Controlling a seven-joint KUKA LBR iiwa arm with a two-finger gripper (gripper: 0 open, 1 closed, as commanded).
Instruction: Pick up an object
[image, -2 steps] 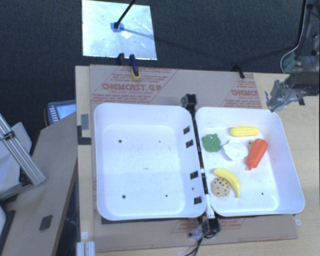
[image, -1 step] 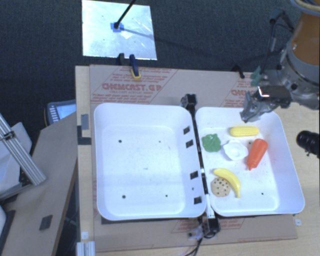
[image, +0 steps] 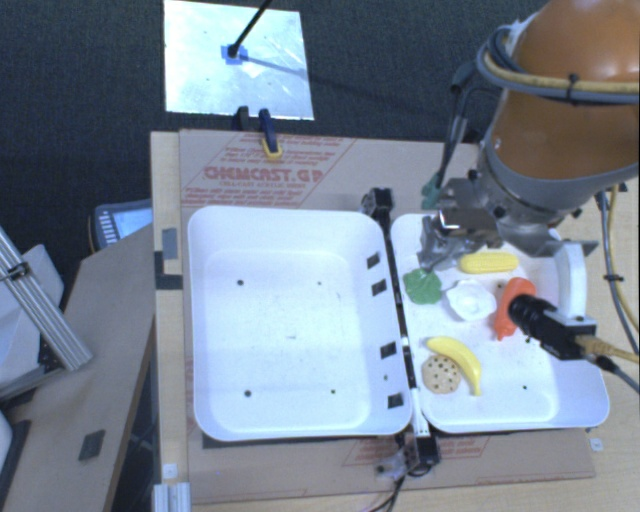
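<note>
Camera view, seen from above at a slant: two shallow white bins lie side by side on a cardboard sheet. The left bin (image: 290, 320) shows only a few dark specks on its floor. The right bin (image: 560, 400) holds the objects. A green leafy piece (image: 422, 287) lies near its left wall, just below the gripper. A yellow corn-like piece (image: 487, 263) lies toward the far wall, and a white cup-like piece (image: 468, 299) lies just in front of it, between the green piece and an orange carrot-like piece (image: 508, 304). Nearer the camera, a banana (image: 457, 358) lies touching a round cookie (image: 440, 374). The arm (image: 570, 100) — grey, with a broad orange band — reaches in from the right. The gripper (image: 437, 252) hangs low over the far left corner of the right bin, just above the green piece; whether its fingers are apart or together cannot be told, and no object is seen between them. A black fitting (image: 545, 325) with a yellow cable lies across the carrot-like piece's right end. Beyond the bins, a silvery sheet (image: 238, 60) lies on the dark floor — a blue-and-yellow clamp (image: 268, 137) grips the cardboard's far edge.
</note>
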